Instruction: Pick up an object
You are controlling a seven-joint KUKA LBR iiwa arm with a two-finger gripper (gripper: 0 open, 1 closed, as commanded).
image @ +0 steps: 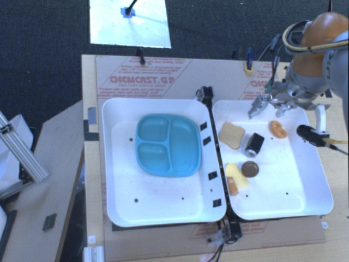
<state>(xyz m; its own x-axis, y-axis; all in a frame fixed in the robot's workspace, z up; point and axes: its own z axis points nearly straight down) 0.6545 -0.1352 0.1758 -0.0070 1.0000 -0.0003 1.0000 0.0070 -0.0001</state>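
The right bin (305, 201) holds several small objects. A tan bread slice (232, 135) lies at its left, with a black can (254, 144) on its side right beside it. Further right is an orange donut (278, 129). Lower down sit a brown round piece (250, 168) and a yellow piece (234, 174) with a small orange piece (233, 187) at its lower edge. My gripper (269, 109) hovers over the bin's far edge, above the donut and the bread, open, with nothing between its fingers.
The left bin (125, 201) holds a blue divided plate (167, 145). A black clip strip (212, 152) runs along the wall between the bins. A black-tipped part (308, 135) of the arm juts over the right bin's right side.
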